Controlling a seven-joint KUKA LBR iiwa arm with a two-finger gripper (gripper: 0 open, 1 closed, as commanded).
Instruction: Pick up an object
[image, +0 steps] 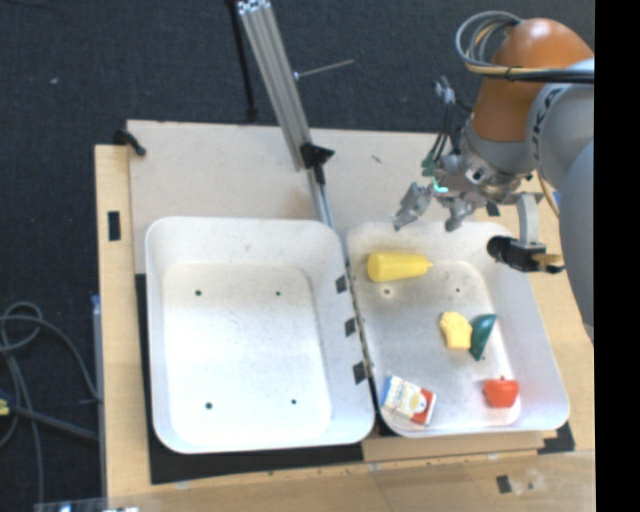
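Hand (431, 211) spread wide, holding nothing, above right bin's (530, 330) far rim. Corn (397, 266) just below, nearest. Best to descend squarely, straddle its narrow width, then close.

Two white bins sit side by side on the bench, and the right bin (520, 300) holds all the items. A yellow corn-shaped toy (397, 266) lies near its far left corner. A small yellow block (455, 330) rests mid-bin, touching a dark green piece (483, 333) on its right. A red toy (501, 392) sits near the front right corner; a red-and-white packet (408, 401) lies at the front left. The gripper (432, 211) hangs over the far rim, fingers spread, nothing between them.
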